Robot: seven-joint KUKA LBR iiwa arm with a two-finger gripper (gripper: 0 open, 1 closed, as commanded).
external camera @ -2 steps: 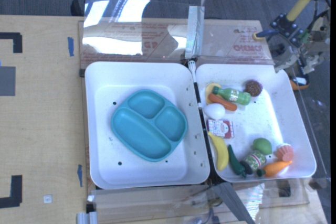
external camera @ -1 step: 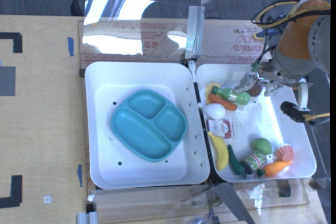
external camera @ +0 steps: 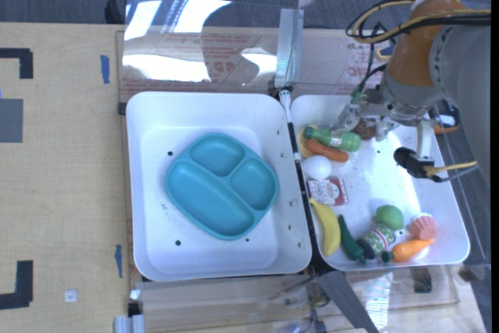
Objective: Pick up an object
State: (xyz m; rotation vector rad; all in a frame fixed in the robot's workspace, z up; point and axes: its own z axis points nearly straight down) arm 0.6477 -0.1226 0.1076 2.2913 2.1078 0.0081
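From the overhead camera I see the arm (external camera: 437, 51) reaching in from the right, its orange band above the wrist, with the gripper (external camera: 360, 121) low over the far end of the right bin (external camera: 444, 207). I cannot tell whether the fingers are apart or together; they blur into the clutter below.

Just beside the gripper lies a green bottle (external camera: 334, 139), resting against a carrot (external camera: 327, 152) along the bin's left wall. Nearer the camera sits a white egg (external camera: 317, 167), then a small red-and-white packet (external camera: 327, 189), then a banana (external camera: 327, 224) running down the left side. At the near end the rest is bunched together: a dark green vegetable (external camera: 352, 239), a green ball (external camera: 388, 215), a can (external camera: 380, 238) touching the ball, an orange carrot-like piece (external camera: 408, 249) and a pink shell-like toy (external camera: 422, 226) (shape too small to be sure).

The left bin (external camera: 156, 121) holds a teal divided plate (external camera: 222, 185), lying flat near its middle, tilted diagonally in the frame.
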